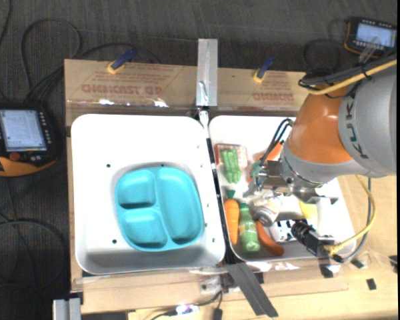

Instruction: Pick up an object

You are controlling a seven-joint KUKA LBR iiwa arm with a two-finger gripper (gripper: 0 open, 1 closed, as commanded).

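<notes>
The right bin (280, 127) holds several toy foods. A green pea pod in a red-edged pack (231, 163) lies at its back left. An orange carrot (232, 220) and a green bottle (249, 236) lie along the front left, with a red-orange piece (272, 247) beside them. A yellow item (309, 209) peeks out under the wrist. My gripper (262, 205) is down low in this bin, just right of the carrot and above the bottle. The arm's body covers its tips.
The left bin (93, 139) carries a light blue divided plate (160, 207). A metal divider (207, 79) stands between the bins at the back. The orange and grey arm (333, 139) covers the right bin's right half.
</notes>
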